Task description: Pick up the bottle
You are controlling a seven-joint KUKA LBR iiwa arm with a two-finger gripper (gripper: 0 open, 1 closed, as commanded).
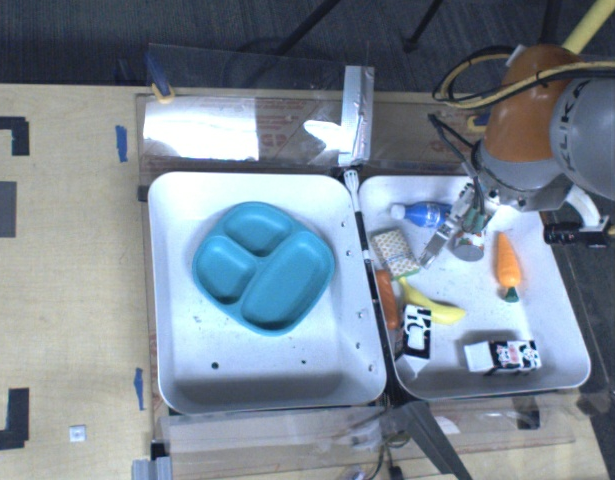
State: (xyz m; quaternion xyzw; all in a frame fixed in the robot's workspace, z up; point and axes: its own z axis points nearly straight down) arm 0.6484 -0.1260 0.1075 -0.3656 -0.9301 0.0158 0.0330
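Milk carton point(501, 356) nearest; bottle point(423, 213) lying crosswise, cap point(398, 210) leftward; jaws point(444, 240) slightly parted just beside it, gripping nothing.

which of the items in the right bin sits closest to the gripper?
The bottle, clear with a blue cap, lying just left of the gripper. The carrot, banana and milk carton lie farther off.

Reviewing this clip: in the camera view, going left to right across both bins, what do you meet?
Blue three-compartment plastic plate in the left white bin → small checked packet → clear plastic bottle with a blue label → two-finger gripper → orange toy carrot, all four in the right white bin.
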